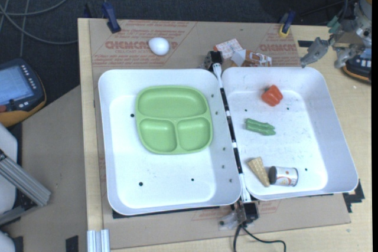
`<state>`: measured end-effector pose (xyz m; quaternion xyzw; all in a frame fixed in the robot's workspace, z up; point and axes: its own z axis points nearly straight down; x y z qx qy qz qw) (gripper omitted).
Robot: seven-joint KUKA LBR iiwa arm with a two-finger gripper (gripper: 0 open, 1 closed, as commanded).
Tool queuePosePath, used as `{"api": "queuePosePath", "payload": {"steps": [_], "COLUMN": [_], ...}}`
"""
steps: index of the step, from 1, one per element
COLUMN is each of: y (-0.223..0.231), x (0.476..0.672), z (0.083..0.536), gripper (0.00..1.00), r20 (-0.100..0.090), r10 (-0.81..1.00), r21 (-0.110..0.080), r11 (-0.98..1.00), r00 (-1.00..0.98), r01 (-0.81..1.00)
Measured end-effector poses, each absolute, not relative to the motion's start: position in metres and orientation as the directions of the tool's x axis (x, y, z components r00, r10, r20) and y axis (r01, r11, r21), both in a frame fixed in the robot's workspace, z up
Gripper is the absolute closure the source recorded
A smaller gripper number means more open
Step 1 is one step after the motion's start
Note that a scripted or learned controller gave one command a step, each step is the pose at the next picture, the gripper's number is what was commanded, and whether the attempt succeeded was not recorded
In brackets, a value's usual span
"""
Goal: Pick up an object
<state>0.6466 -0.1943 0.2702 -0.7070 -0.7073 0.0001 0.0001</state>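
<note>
The right bin (331, 127) holds several small objects. A red-orange piece (271, 95) lies near its back, a green pod (260, 127) in its middle, and a tan cone (257, 169) next to a small can (283, 176) on its side near the front. My gripper (329, 56) hangs outside the bin, above its back right corner, well apart from all of them. Its two grey fingers (313, 53) are spread open with nothing between them.
The left bin (118, 174) carries a green divided plate (174, 119). On the bench behind the bins lie a white egg (158, 45) and some small packets (242, 55). Blue clamps (110, 18) grip the bench's back edge. A handheld controller (18, 88) sits at far left.
</note>
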Motion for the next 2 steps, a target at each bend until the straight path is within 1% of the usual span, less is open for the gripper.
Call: {"api": "queuePosePath", "payload": {"steps": [1,2], "y": [-0.168,-0.14], "x": [0.635,0.667], "z": [0.085,0.085], "gripper": [0.0,0.0], "r20": [0.0,0.0], "r10": [1.0,1.0], "r21": [0.001,0.002], "r11": [0.001,0.002], "r00": [-0.001,-0.002], "r01": [1.0,1.0]}}
